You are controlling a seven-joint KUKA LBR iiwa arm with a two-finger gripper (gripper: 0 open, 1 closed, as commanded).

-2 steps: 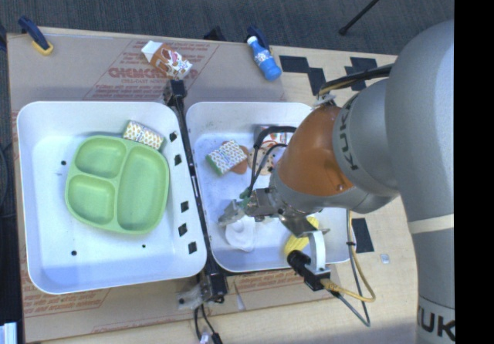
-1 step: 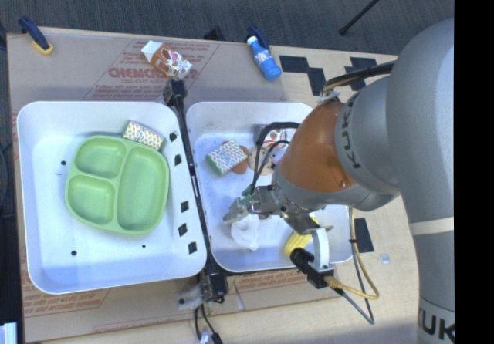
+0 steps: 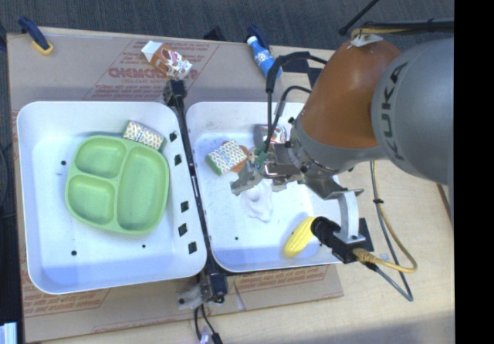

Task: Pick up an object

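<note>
The pincer [image 3: 248, 180] hangs low in the right bin [image 3: 231, 254], just above a crumpled white scrap [image 3: 259, 206] that lies on the bin floor, and close beside a small block with a coloured checked pattern [image 3: 226, 156] that sits to its upper left. The metal parts at its tip blur together against the white floor, so I cannot tell whether it is released or clenched, and nothing can be made out between its tips. Judged from this, the task is not yet done: every object lies on a bin floor, none lifted. The likeliest targets are the checked block and the white scrap, both within easy reach of the tip; a yellow toy shaped like a corn cob [image 3: 299, 237] rests near the front right corner of the same bin, partly behind a black fitting on the arm. The left bin [image 3: 31, 204] bears a green divided plate [image 3: 117, 183] and a second small checked block [image 3: 143, 134] touching the plate's far edge. What is left, then, is the whole grasp: closing on one object and raising it clear of the floor.
</note>
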